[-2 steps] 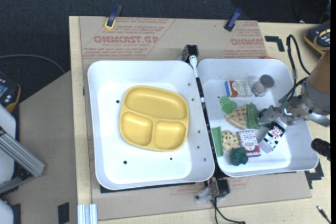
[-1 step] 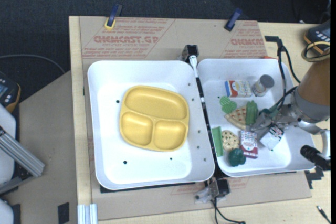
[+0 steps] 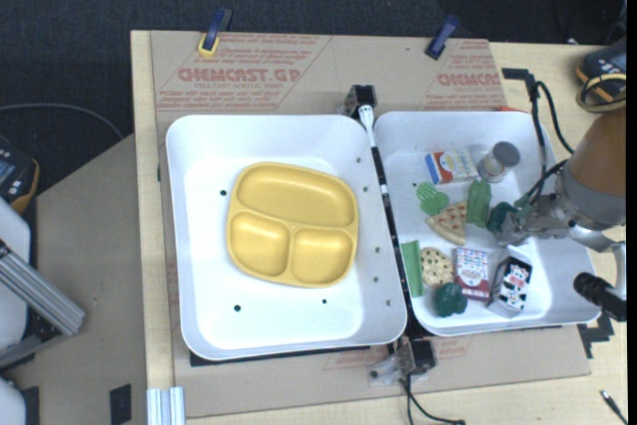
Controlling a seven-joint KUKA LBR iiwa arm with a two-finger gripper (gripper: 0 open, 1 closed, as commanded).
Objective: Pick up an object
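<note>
The right bin (image 3: 557,309) holds several small toy foods. Among them are a grey can (image 3: 504,156), a white and orange packet (image 3: 453,164), a green bottle (image 3: 480,200), a waffle-like cracker (image 3: 450,222), a cookie (image 3: 435,264), a red and white carton (image 3: 472,272), a cow-patterned carton (image 3: 514,284) and a dark green lump (image 3: 448,300). My gripper (image 3: 518,222) hangs low over the middle right of this bin, just right of the green bottle. A small teal piece (image 3: 501,214) sits right at its tip. The arm's wrist hides part of the bin floor behind the gripper.
A yellow divided plate (image 3: 292,222) lies in the middle of the left bin (image 3: 199,314). A green strip (image 3: 410,266) lies along the right bin's left wall. Cables run along the right bin's far right rim, and clamps stand at the bench's back edge.
</note>
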